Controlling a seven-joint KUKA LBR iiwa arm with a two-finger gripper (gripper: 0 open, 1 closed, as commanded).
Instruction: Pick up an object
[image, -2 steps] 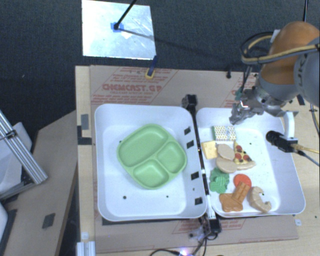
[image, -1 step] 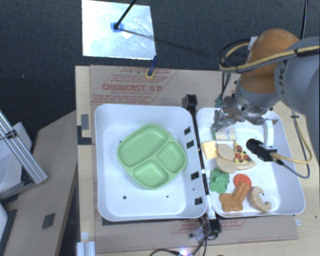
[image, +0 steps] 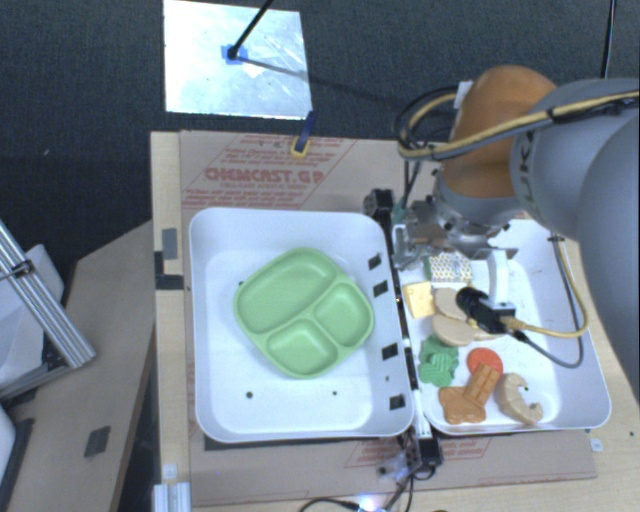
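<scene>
My gripper (image: 408, 243) hangs over the far left corner of the right bin (image: 570, 395), close to the divider between the bins. Just in front of it lie a checkered cracker (image: 449, 267) and a yellow cheese wedge (image: 419, 298). Further forward sit a beige round slice (image: 452, 331), a green leafy piece (image: 437, 362), a red tomato slice (image: 486, 358), an orange waffle-like piece (image: 471, 396) and a tan curled piece (image: 519, 398). The grey arm with its orange band (image: 497, 125) hides the bin's far right part.
A green divided plate (image: 303, 311) lies in the middle of the left bin (image: 215, 400). Black clips line the divider (image: 395, 330) between the bins. A cardboard sheet (image: 260, 170) lies under both bins.
</scene>
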